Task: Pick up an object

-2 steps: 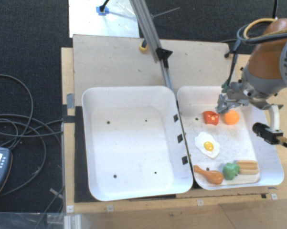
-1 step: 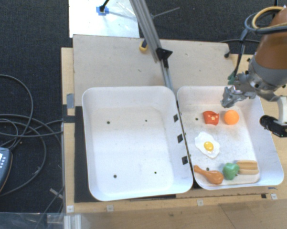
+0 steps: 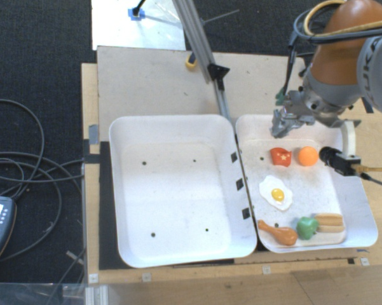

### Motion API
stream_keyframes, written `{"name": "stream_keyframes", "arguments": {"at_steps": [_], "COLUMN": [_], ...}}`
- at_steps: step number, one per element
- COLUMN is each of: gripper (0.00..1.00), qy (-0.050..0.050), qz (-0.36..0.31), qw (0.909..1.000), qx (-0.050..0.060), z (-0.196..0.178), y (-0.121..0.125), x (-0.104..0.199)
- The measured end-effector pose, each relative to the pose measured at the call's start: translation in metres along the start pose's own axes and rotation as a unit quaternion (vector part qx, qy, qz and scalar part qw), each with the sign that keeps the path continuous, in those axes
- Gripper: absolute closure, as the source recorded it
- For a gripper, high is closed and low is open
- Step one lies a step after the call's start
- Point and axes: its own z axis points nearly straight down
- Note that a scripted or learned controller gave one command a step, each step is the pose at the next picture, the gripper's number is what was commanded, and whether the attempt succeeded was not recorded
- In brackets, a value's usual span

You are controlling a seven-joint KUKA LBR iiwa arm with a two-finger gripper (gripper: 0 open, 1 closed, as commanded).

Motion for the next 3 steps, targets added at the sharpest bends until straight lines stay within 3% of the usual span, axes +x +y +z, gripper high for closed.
{"name": "stream_keyframes", "arguments": {"at_steps": [1, 3], "gripper": [1.00, 1.00], "qy": [0.000, 0.000], "qz": [0.000, 0.001], "qw": [1.0000, 1.0000], "qx": [0.001, 0.001], "z": [0.005, 0.012], "y": [-0.001, 0.024], "x": [0.051, 0.139]}}
